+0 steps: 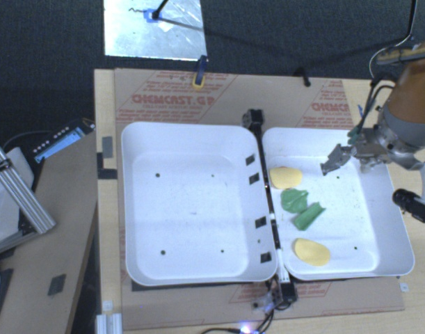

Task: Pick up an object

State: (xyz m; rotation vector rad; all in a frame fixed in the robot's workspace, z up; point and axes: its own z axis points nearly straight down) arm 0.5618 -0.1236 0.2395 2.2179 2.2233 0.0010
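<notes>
In the right bin [389, 252] lie three objects: a yellow piece [286, 177] near the divider at the top, a green crumpled piece [300, 207] in the middle, and a second yellow piece [311, 251] near the front. My gripper [335, 160] hangs over the upper part of the right bin, to the right of the upper yellow piece and above it. Nothing shows between its fingers. The orange-banded wrist [412, 96] reaches in from the right.
The left bin [191, 200] stands beside the right one, with a row of black clips [259, 200] along the shared divider. Both bins rest on a cardboard sheet [177, 92]. A shiny metal plate [155, 18] lies behind the bench.
</notes>
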